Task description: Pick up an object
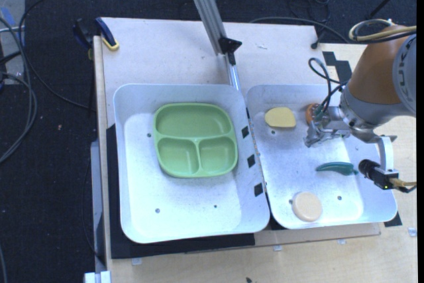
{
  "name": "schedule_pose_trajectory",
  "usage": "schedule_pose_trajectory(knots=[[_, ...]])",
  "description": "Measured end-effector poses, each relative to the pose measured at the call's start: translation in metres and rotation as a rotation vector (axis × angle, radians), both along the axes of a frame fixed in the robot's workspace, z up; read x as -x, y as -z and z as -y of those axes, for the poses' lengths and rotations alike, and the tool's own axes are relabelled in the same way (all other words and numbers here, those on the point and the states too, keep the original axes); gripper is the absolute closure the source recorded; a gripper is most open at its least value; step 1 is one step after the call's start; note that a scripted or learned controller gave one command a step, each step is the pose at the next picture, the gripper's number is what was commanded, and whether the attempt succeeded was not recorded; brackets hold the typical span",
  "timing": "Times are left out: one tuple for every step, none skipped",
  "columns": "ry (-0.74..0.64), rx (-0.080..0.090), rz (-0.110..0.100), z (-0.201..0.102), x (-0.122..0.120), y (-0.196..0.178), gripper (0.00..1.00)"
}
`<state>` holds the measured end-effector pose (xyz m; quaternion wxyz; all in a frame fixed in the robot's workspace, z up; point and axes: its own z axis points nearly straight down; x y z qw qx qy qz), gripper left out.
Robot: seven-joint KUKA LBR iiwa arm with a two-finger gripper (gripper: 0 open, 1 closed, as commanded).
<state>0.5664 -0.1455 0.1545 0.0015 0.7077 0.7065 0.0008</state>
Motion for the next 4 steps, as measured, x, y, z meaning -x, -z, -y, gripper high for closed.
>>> schedule_pose_trajectory(knots=[[-0.004, 0.0, 0.002, -0.004, -0.011, -0.052, 1.0], [-0.004, 0.0, 0.0, -0.004, -0.012, -0.072, 1.0], [-0.007, -0.002, -0.005, -0.058, -0.004, -0.064, 1.0], [-0.009, -0.003, -0.004, -0.111, 0.005, -0.075, 1.0]])
